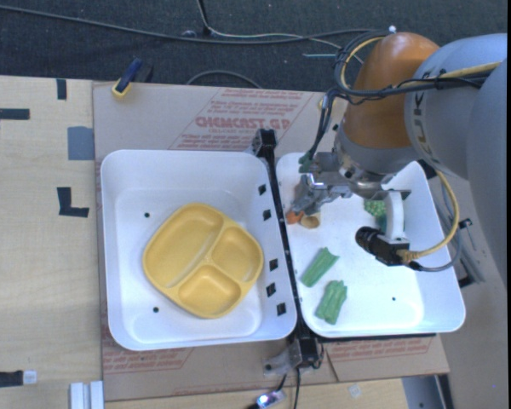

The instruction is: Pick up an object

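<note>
Beside the black divider (277, 220) between the two bins, at the left edge of the right bin (426, 305), lies a small orange piece (308, 221); it looks rounded and partly hidden. Directly over it hangs the tool (311, 201), pointing down toward that piece. I cannot tell how far it is opened or whether it grips anything. Grey arm (443, 83) with the orange band bends in from the right. Farther from the divider lie two green pieces (324, 284). On its other side, the left bin (128, 228) carries a yellow sectioned plate (203, 259).
</note>
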`<state>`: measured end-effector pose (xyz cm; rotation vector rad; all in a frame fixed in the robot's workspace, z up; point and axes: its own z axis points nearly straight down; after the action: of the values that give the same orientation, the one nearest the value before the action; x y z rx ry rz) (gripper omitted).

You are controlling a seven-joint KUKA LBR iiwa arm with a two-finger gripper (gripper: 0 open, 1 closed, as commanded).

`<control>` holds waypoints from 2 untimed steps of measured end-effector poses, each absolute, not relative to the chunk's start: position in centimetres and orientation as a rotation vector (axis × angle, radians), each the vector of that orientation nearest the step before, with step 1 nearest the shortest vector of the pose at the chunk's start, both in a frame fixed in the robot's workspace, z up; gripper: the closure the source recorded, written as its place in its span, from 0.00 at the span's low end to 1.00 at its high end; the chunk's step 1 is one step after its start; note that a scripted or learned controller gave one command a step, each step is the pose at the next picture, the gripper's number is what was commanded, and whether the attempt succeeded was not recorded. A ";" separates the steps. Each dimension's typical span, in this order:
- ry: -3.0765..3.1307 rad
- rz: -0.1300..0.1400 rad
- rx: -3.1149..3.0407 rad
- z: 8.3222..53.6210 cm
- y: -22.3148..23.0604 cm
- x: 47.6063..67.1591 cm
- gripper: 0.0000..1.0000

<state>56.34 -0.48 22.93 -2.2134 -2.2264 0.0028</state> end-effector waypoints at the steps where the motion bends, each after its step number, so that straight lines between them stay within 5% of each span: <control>1: -2.225 0.003 -2.216 22.3 4.0 55.6 1.00; 2: -2.227 0.000 -2.214 23.1 9.0 56.1 1.00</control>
<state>56.09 8.96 23.14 -2.2136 -2.2274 0.0004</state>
